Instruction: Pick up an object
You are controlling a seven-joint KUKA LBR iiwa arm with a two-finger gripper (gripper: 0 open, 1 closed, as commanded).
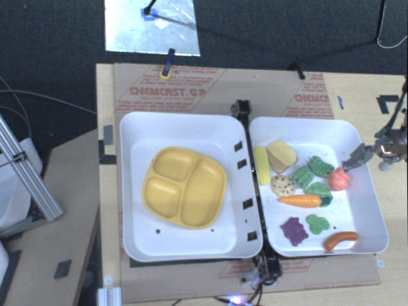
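Camera view: two white bins side by side on the bench. Left bin (137, 231) has a yellow divided plate (185, 187), three compartments, sitting roughly centre.

Right bin (376, 225) holds the toy food, all pickable candidates:
- corn cob (261, 165) at the left wall, lying lengthwise far-to-near
- potato (281, 155) just right of the corn, far side
- cookie (282, 185) just near of the potato
- two green leafy pieces (312, 171), centre-far, touching or nearly touching each other
- pink-red round fruit (340, 179) right of the greens
- carrot (299, 201) lying crosswise mid-bin, its green top pointing right
- purple grapes (294, 230) near side
- small green piece (317, 222) just right of the grapes
- sausage (340, 239) in the near right corner

Gripper (354, 157) comes in from the right edge, over the far right part of the right bin, tip just far-right of the pink fruit. Can't tell if it touches the fruit. Can't tell finger state either, too small and blurred. Nothing visibly held.
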